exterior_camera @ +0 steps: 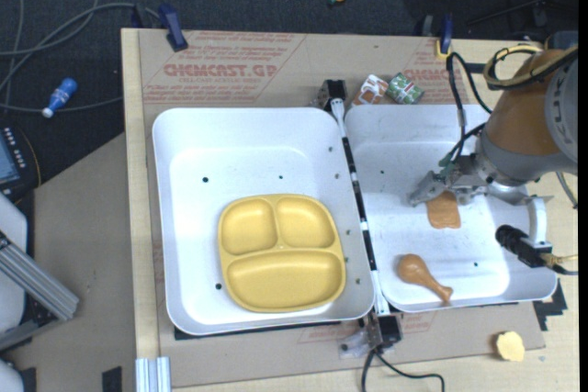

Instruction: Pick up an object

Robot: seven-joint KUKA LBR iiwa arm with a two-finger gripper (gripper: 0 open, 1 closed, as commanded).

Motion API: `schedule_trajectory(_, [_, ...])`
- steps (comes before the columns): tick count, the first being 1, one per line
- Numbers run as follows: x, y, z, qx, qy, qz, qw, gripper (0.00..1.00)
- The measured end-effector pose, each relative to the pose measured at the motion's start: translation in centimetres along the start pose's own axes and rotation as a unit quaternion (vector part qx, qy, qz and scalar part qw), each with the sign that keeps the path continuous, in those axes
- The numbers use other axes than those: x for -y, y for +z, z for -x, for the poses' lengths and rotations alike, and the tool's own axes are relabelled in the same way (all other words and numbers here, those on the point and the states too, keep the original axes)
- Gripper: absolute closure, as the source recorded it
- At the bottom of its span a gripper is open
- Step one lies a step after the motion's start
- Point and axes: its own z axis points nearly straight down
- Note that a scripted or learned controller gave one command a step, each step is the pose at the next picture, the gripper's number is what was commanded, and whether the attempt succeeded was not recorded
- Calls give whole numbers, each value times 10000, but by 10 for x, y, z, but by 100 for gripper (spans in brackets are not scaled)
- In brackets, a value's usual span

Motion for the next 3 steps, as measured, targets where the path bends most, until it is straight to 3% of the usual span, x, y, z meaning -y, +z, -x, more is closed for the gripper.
schedule_trajectory(1, [-3, -17, 3, 26, 15, 54, 10000, 100])
schedule_trajectory(2, [-2, -16, 3, 24, 17, 47, 10000, 0])
schedule_trajectory(3, [19, -4, -45, -1, -1, 7, 10000, 0])
